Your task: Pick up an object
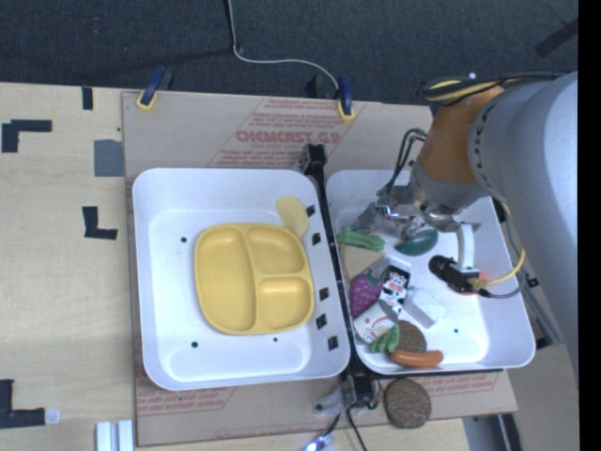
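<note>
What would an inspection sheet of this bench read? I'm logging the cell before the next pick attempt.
Surface: cardboard sheet on a wooden bench, bearing the left bin and right bin.
Job's things: right bin holds toy grapes, a sausage, a green pod, a teal piece.
Clutter: yellow divided plate in the left bin; cork disc outside.
Grippers: gripper low over the right bin; jaws unclear.
Cables: white cable behind; yellow cable on the arm.
Surroundings: dark carpet.

yellow tray (254, 278) in left bin (155, 252) (toys (394, 313) crowd the right).
</note>
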You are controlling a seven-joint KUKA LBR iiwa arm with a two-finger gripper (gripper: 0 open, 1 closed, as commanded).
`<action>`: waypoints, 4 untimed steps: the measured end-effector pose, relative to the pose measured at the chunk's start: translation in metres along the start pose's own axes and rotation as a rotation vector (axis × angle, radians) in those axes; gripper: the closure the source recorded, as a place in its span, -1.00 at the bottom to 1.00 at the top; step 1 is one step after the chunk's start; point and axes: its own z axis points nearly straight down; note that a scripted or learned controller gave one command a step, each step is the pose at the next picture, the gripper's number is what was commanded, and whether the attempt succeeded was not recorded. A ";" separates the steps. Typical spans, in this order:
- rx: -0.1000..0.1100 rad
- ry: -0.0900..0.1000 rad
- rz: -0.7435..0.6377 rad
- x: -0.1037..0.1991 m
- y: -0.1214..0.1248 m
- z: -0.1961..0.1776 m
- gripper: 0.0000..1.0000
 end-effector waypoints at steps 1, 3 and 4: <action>-0.005 0.005 0.000 0.000 0.004 -0.012 1.00; -0.001 0.004 0.006 -0.025 -0.069 0.000 -1.00; -0.004 0.008 -0.001 -0.021 -0.064 -0.013 1.00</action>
